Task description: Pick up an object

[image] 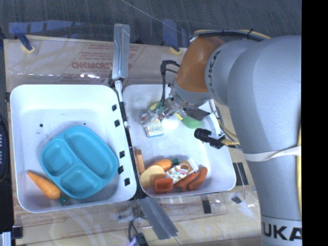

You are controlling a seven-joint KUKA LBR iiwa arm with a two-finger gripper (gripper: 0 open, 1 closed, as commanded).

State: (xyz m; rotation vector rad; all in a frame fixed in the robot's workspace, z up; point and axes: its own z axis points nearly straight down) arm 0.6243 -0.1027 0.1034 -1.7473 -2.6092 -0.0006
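My gripper (162,111) is low in the back half of the right bin (225,160), under the orange wrist band. It hovers right over a small cluster: a printed packet (152,127), a white round object (170,123) and a green item (192,121). The arm's wrist hides part of this cluster. Whether the gripper touches any of them cannot be told from this view.
Along the right bin's front wall lie a yellow fruit (151,176), an orange one (164,163), a red block (164,185), a snack pack (181,171) and a reddish carrot (197,178). The left bin (31,99) holds a blue divided plate (79,160) and a carrot (44,184).
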